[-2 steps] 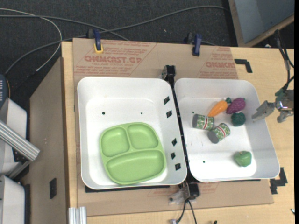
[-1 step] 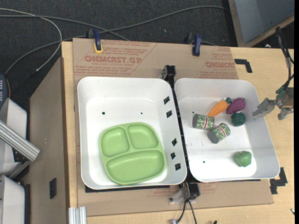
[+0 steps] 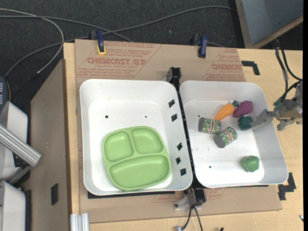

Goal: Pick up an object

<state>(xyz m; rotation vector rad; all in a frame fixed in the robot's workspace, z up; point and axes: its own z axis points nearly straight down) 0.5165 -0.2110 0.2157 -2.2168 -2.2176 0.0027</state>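
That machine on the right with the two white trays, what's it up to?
It's a robot arm whose job is to pick up an object. Its gripper sits at the right edge of the right bin, close to a dark green toy, with nothing held. Nearby lie a purple toy, an orange carrot, two small cans and a green pepper. The left bin holds a green divided plate.
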